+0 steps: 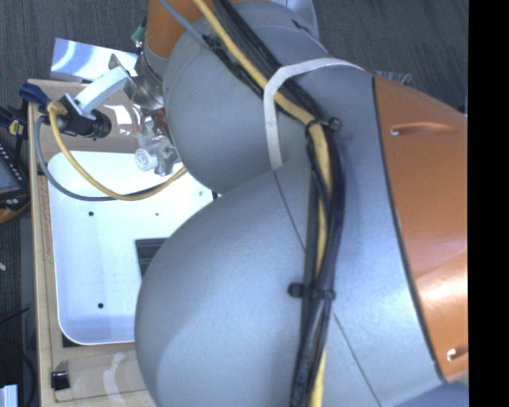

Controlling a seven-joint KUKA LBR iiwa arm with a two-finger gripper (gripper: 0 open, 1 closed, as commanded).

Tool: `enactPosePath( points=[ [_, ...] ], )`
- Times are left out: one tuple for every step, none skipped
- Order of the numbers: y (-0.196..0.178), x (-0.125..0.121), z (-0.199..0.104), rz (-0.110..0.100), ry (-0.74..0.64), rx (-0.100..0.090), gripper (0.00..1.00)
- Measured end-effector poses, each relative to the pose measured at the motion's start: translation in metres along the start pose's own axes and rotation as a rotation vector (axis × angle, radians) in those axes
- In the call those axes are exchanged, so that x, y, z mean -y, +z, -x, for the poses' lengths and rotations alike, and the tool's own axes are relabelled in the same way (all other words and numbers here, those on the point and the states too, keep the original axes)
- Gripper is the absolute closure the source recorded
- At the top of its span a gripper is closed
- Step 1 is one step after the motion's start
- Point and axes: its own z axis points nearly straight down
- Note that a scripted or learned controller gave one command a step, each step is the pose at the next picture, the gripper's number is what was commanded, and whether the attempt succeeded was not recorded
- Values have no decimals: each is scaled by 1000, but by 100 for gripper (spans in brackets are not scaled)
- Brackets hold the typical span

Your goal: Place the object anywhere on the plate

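My grey arm (302,238), with its orange band (421,199), reaches in from the right and hangs close under the camera. It hides everything right of the left white bin (95,270) and much of that bin's floor. The gripper's metal end (153,147) sits over the far edge of that bin, near the top left. A white bracket (99,89) and a black connector (79,123) stick out to its left.
A yellow cable (91,184) loops from the black connector over the bin's far part. A dark slotted patch (148,253) lies on the bin floor beside the arm. The wooden bench edge (87,374) runs along the bin's near side. Dark carpet (48,24) lies beyond.
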Motion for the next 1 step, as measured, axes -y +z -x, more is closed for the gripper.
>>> enactPosePath(
  points=[
    [-7,21,-44,-4,-405,6,100]
  ],
)
